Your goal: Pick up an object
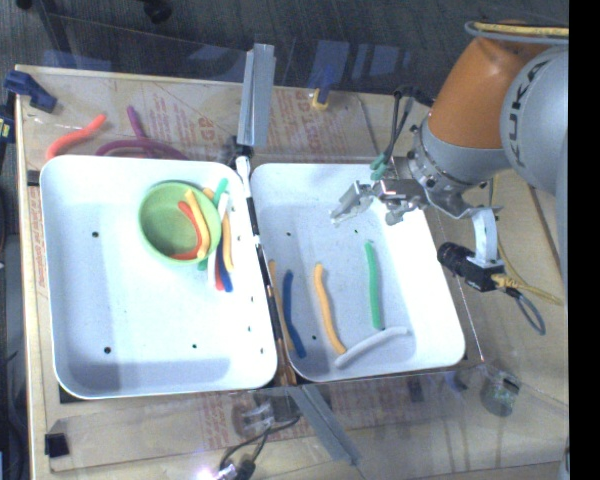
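Note:
My gripper (370,206) hangs over the back part of the right bin (435,268), open, with nothing between its fingers (344,204). Below it on the bin floor lie a green strip (373,284), an orange strip (328,309), a blue strip (292,314) and a white strip (373,345) near the front wall. The green strip is the closest, a short way in front of the gripper.
The left bin (100,308) holds a green bowl (175,221) with yellow, orange and red strips in and beside it. Outside the bins at the back left lie an orange strip (76,136) and a purple loop (140,148). A metal divider (255,93) stands between the bins.

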You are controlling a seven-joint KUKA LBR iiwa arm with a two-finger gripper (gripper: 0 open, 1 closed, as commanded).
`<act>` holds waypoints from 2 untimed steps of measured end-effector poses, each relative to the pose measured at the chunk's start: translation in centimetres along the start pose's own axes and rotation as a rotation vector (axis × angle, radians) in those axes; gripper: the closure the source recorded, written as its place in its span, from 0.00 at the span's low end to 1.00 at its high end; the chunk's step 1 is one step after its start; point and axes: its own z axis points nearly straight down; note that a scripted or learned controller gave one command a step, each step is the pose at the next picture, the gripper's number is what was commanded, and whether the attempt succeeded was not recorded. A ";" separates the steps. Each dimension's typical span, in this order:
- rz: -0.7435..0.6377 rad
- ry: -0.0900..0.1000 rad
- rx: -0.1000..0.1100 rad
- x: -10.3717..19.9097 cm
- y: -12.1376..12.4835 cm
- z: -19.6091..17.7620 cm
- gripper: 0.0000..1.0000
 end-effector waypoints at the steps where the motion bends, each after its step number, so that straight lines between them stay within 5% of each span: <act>1: -0.106 -0.006 -0.009 2.9 -2.5 16.4 0.00; 2: -0.112 -0.009 -0.009 2.8 -2.5 15.4 1.00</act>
